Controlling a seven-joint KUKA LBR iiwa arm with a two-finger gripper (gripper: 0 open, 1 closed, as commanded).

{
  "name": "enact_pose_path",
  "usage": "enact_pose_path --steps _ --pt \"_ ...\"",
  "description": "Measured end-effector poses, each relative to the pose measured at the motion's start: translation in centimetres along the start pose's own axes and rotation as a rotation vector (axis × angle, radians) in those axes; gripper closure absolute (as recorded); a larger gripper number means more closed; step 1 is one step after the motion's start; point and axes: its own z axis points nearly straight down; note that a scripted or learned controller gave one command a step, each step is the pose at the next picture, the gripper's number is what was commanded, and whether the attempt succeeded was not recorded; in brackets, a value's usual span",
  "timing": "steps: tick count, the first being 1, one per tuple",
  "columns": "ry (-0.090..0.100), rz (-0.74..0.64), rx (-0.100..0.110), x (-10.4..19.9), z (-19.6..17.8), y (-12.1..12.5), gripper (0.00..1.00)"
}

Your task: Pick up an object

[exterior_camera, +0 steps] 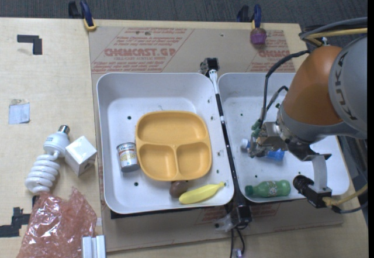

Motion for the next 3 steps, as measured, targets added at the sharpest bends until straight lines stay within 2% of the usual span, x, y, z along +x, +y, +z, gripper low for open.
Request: enact_pose_path --steps 3 --pt "0.000 0.000 0.000 0.00 0.00 0.00 0.00"
